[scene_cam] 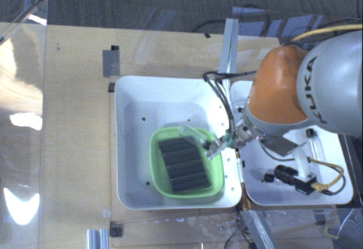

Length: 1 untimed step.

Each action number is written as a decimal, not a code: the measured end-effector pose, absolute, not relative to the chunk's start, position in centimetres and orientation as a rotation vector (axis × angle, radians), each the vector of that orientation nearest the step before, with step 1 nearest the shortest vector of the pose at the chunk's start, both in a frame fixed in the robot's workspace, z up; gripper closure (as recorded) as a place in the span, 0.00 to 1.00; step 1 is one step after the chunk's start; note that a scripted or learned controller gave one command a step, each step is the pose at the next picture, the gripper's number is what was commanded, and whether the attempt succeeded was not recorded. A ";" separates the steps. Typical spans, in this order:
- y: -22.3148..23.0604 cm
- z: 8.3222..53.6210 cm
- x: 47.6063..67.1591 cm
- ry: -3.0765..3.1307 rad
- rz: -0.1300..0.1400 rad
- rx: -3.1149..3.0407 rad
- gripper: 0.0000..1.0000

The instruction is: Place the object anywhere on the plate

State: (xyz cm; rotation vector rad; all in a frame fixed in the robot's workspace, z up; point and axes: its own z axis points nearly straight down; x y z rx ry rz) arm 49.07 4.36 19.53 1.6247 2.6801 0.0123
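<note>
Two shallow white bins side by side on one pale wooden bench point(74, 129). In the left bin point(127, 146), one green plate point(154, 157), set toward the near right corner. On that plate, one dark ribbed block point(182, 165), lying flat and slanted, wholly inside the rim; about four raised bands across its top. One grey arm point(283, 92) with one orange band, reaching in from the right over the right bin point(340, 197) and across the shared edge of the two bins. One gripper point(211, 148) low at the plate's right rim, just beside the block's upper right corner; touching it or not, cannot tell. Open or closed, cannot tell either: too small and blurred.
</note>
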 end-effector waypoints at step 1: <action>-0.5 18.5 51.7 2.728 0.006 1.543 0.00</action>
